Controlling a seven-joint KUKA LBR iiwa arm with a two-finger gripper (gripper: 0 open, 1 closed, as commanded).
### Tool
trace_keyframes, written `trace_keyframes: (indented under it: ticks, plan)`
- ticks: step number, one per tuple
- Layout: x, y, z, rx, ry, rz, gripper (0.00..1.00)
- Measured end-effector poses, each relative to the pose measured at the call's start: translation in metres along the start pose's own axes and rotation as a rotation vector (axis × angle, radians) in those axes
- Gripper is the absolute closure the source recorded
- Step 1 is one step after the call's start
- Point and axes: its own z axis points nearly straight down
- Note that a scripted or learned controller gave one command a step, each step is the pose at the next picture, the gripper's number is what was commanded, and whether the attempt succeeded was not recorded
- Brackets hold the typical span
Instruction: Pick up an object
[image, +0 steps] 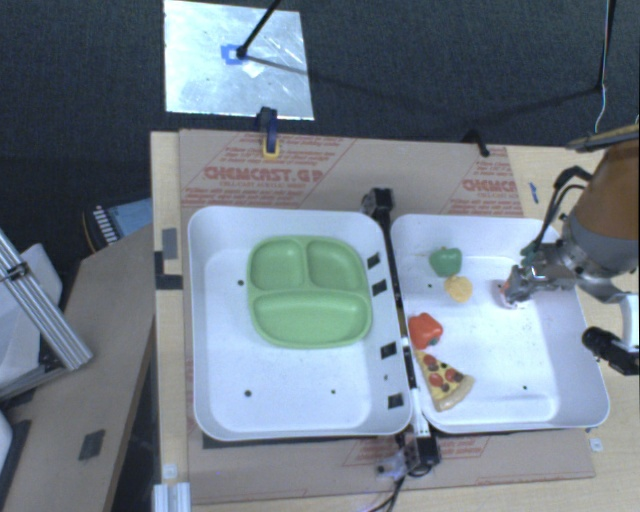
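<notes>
My fingers (512, 292) hover just right of the yellow piece (458, 289), how far open I cannot tell, holding nothing visible. I should centre over it, descend straight, then close.

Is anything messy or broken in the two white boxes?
Nothing stands out. The green plate lies flat in the left bin. The green pepper, yellow piece, red pepper and pizza slice lie loose in the right bin.
</notes>
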Motion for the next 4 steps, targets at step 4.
trace_keyframes:
  ticks: [4]
  plan:
    - [0.145,0.043,-0.070,0.002,0.004,-0.008,1.00]
